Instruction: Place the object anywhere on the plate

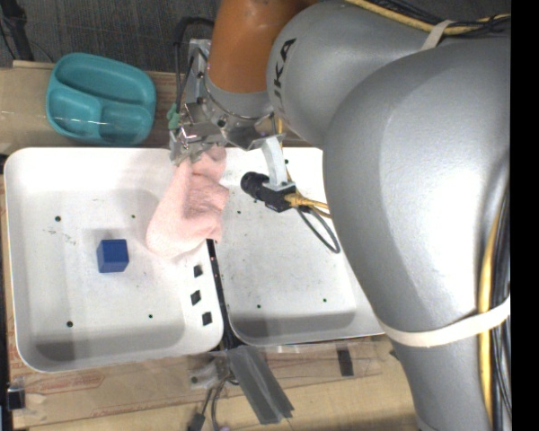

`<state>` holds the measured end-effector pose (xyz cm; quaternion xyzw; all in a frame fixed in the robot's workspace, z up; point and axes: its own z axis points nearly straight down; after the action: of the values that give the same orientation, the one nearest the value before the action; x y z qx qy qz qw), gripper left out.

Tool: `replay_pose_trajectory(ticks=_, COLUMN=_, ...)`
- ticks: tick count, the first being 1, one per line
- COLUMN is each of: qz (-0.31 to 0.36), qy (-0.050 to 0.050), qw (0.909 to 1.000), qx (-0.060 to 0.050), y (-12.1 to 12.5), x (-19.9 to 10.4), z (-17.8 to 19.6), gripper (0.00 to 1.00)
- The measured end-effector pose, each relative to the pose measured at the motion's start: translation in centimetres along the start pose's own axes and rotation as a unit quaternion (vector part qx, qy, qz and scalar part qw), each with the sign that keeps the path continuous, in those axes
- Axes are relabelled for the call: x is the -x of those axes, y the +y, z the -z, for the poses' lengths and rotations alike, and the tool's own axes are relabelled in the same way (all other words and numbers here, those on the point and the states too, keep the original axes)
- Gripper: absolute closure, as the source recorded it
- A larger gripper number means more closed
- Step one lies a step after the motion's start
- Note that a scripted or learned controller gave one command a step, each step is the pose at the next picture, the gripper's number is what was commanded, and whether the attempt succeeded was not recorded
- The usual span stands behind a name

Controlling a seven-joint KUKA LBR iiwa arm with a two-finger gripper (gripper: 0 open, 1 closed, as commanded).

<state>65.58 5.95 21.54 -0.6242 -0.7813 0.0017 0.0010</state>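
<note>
Camera view: the gripper (196, 144) pinches the top of a pink cloth (190, 206), which hangs limp over the left bin (36, 187), so it can travel. The teal divided plate (99, 97) waits beyond the bin's far rim; a blue cube (113, 255) sits aside.

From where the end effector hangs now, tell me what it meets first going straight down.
The pink cloth hanging from the end effector would likely touch the left bin floor first; depth is unclear.
</note>
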Motion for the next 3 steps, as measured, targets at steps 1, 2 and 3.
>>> replay_pose_trajectory(ticks=1, qz=-0.081, qy=0.0, qw=0.9967, qx=-0.001, y=-0.9, x=-4.2, z=-7.2, gripper=1.0)
replay_pose_trajectory(ticks=2, qz=-0.104, qy=0.0, qw=0.9945, qx=0.001, y=-2.2, x=-5.6, z=-2.8, gripper=1.0)
replay_pose_trajectory(ticks=3, qz=-0.068, qy=0.0, qw=0.9977, qx=-0.001, y=-5.9, x=-9.9, z=-3.5, gripper=1.0)
